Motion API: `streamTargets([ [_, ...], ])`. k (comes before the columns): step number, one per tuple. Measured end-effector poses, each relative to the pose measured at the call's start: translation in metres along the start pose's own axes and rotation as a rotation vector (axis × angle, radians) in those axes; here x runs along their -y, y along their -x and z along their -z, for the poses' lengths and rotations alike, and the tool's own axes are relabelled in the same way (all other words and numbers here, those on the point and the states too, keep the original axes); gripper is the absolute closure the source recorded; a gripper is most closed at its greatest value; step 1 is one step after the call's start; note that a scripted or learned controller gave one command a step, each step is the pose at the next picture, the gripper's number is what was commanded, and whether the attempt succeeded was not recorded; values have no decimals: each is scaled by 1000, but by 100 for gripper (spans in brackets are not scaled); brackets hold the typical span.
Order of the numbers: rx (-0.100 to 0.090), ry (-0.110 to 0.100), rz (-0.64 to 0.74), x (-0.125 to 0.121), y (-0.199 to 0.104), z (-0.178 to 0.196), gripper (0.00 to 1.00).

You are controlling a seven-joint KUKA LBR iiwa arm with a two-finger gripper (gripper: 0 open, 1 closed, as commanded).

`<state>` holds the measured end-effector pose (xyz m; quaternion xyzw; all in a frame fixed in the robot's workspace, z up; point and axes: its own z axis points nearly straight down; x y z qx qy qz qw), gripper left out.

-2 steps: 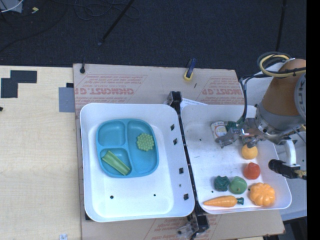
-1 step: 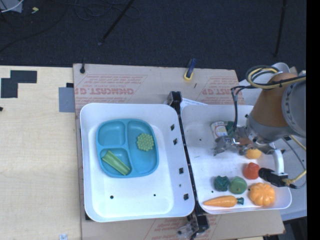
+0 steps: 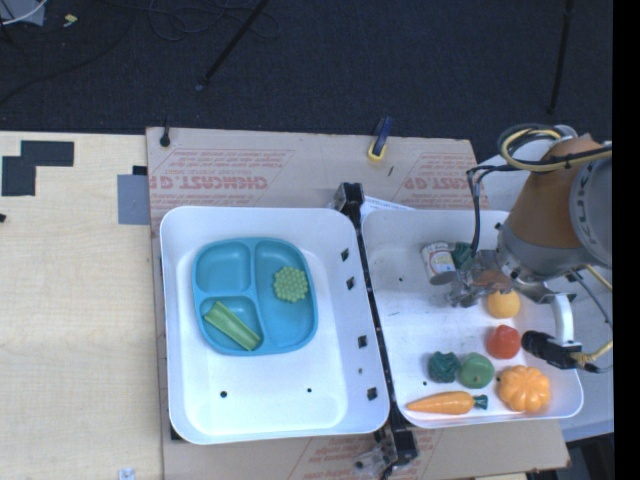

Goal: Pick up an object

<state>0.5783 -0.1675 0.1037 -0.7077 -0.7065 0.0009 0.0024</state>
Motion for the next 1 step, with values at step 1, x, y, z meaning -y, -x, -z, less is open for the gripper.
streamTargets([
  [1, 3, 7, 1, -1, 5, 63, 100],
])
